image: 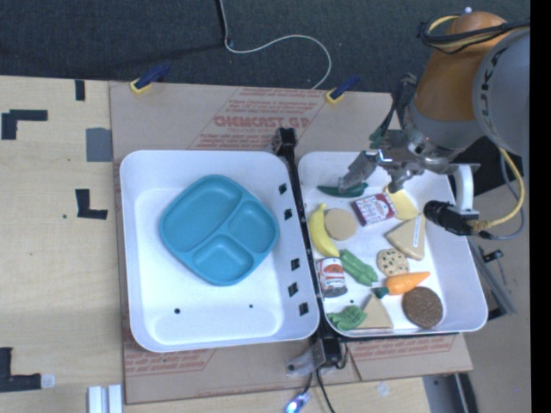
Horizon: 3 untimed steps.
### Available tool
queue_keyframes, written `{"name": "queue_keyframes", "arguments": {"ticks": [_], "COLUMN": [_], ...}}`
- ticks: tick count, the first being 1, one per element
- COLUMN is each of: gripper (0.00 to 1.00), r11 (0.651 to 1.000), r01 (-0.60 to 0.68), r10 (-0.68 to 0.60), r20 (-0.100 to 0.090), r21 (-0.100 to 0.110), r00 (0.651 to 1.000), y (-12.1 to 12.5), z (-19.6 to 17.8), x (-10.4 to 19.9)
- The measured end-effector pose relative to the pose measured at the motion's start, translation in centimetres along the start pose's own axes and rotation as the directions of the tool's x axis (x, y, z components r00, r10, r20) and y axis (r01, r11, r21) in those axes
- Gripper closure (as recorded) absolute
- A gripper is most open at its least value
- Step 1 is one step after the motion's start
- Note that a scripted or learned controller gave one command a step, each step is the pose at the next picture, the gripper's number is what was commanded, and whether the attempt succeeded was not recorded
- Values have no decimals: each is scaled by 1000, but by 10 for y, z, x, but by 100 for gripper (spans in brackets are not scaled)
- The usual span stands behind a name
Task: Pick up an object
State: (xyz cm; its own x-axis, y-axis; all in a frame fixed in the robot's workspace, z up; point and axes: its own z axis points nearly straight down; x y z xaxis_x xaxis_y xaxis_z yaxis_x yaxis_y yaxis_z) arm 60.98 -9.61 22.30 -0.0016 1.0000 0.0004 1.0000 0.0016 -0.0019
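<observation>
Right bin (469,317), contents: toy food pieces, loosely packed and several touching. Banana (322,231) along the left wall; tan round cookie (340,224) just beside it; dark red packet (373,208) near the bin's middle-top; yellow cheese block (402,203) to its right; pale wedge (407,238) below that; green pod (357,267); small can (332,276); chip cookie (390,261); carrot (405,282); brown round patty (423,306); a flat teal-green leaf piece (343,188) at the far end. Gripper (380,175): hovers over the far end of this bin, fingers spread, one tip above the leaf piece and the other near the cheese block, nothing between them. Likely target: the dark red packet, just below the fingertips. Handling estimate: light, hollow plastic, stiff, somewhat slick; best taken across its short sides. Clearance: the cheese block and the cookie crowd the packet, so finger room is tight; the far wall stands near. Left bin (138,231): holds a blue divided plate (219,228), with open floor around it.
</observation>
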Motion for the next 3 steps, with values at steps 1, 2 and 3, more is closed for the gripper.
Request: {"name": "queue_keyframes", "arguments": {"ticks": [1, 2, 3], "gripper": [0, 100, 100], "r11": [1000, 1000, 1000], "r01": [2, 1, 0], "r10": [-2, -1, 0], "r20": [-3, 0, 0], "r21": [9, 2, 4], "r00": [1000, 1000, 1000], "y": [-84, -80, -86], "z": [24, 13, 41], "x": [60, 57, 73]}}
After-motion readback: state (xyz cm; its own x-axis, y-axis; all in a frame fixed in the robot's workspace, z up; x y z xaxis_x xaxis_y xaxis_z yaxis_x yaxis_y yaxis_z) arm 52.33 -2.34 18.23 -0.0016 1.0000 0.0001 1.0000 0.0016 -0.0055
